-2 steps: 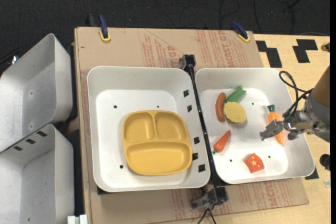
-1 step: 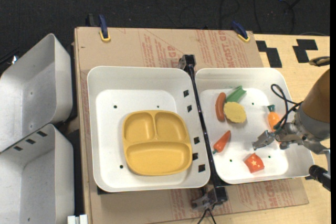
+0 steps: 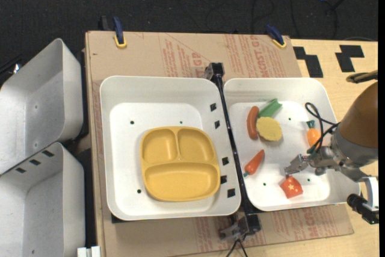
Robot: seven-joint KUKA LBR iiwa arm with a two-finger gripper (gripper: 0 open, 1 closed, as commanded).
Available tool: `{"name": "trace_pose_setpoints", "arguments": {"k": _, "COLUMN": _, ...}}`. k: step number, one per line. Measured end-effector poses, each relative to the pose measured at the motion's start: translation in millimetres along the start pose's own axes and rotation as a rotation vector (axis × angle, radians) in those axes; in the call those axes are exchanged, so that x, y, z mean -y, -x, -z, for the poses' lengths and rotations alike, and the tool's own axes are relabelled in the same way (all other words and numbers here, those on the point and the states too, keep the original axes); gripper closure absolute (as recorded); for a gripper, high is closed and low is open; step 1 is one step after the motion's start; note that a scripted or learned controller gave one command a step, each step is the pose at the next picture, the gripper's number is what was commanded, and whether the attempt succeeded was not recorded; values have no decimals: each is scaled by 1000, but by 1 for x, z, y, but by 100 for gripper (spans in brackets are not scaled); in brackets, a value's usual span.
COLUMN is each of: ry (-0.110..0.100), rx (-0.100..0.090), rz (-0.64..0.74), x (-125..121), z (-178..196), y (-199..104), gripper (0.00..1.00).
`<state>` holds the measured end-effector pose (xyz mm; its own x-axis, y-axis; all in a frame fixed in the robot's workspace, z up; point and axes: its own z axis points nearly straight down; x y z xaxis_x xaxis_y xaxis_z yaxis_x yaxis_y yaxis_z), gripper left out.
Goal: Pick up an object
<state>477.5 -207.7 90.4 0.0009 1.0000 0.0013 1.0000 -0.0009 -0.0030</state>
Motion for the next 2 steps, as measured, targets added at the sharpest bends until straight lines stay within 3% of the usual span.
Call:
{"name": "trace_pose_setpoints", "arguments": {"k": 1, "ry": 3, "rx": 1, "rz": 0, "x": -1, "z": 11, "y": 0, "gripper": 100}}
{"name": "trace_pose_setpoints", "arguments": {"k": 2, "ry": 7, "rx": 3, "rz": 2, "x": -4, "z": 54, "y": 2, "gripper": 100}}
